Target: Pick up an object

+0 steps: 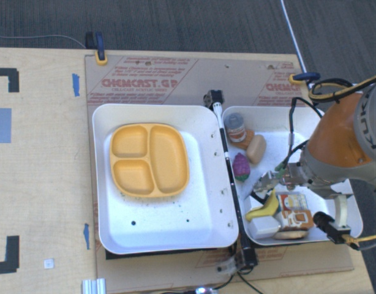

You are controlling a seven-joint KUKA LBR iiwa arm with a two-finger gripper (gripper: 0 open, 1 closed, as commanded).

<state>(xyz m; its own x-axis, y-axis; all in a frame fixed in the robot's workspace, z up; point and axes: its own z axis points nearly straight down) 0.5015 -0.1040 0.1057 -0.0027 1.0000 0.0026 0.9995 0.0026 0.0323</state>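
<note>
Banana (266, 209) lies in right bin (353, 222), long axis slanting, just below and left of gripper (272, 180); finger state cannot tell, nothing visibly held

Colours on the bench: white bins, yellow tray, mixed small items

Left bin (200, 225) white, flecked with a few dark specks; divided tray (149, 160) plain yellow-orange. Right bin (270, 116) white: purple knobbly piece (240, 165), tan rounded piece (256, 149), jar (236, 128) with grey lid and orange-red label, yellow banana (265, 209), white block (264, 226), packet (294, 213) printed red, orange and white, design too blurred to read. Arm (341, 141) orange band, grey above. Board (145, 81) tan, red lettering; blue tape (75, 85).
</note>
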